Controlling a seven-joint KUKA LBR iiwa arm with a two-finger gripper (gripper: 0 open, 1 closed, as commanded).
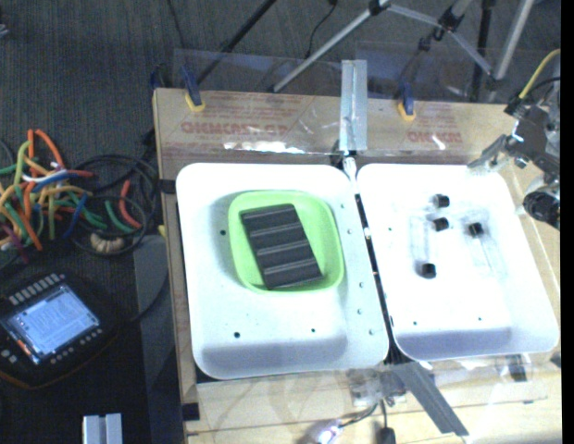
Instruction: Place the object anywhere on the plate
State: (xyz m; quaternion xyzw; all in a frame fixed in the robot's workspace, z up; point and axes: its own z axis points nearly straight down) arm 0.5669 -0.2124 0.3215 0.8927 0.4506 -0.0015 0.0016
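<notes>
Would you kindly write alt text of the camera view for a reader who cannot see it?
A dark ribbed block lies on a green plate in the left white bin. The right white bin holds small black pieces. Coloured cables lie left of the bench.

A robotics lab or test cell, not a home. Shown by a plywood bench (268, 118) held with clamps (191, 98), bearing two shallow white bins (268, 340) bolted side by side with a metal bracket (353, 109) between them. Dark carpet floor (74, 54) all around, with a tangle of coloured cables (46, 188) lying loose and a handheld control pendant (48, 326) with a lit screen beside the bench. Tripod or light-stand legs (398, 7) behind the bench, plus wired hardware (537, 146) at its far corner.
</notes>
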